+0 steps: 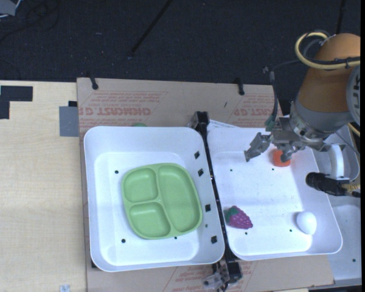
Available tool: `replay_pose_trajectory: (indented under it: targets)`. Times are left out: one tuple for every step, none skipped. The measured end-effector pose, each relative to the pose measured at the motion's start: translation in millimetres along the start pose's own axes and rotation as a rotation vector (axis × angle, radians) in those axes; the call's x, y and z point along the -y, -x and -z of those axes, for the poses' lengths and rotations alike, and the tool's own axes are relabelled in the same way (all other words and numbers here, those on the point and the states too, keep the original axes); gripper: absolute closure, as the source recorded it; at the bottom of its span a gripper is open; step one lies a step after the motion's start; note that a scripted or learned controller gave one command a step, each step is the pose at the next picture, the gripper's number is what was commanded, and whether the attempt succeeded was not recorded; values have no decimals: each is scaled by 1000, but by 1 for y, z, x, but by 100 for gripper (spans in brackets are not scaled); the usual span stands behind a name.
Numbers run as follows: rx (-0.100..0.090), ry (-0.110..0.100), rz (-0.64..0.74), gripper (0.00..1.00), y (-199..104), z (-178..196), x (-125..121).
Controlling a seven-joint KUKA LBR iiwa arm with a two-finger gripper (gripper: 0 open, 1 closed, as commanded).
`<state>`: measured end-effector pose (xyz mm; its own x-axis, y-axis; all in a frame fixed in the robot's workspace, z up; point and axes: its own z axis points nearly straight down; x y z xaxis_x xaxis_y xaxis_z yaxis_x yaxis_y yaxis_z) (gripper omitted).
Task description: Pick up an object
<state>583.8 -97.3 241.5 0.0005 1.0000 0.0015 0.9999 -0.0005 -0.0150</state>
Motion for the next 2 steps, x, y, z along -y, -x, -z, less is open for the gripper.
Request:
replay_pose_trajectory:
  targets:
    - [1, 14, 2, 0, 0, 7, -2]
    - [0, 5, 1, 0, -9, -51, 3]
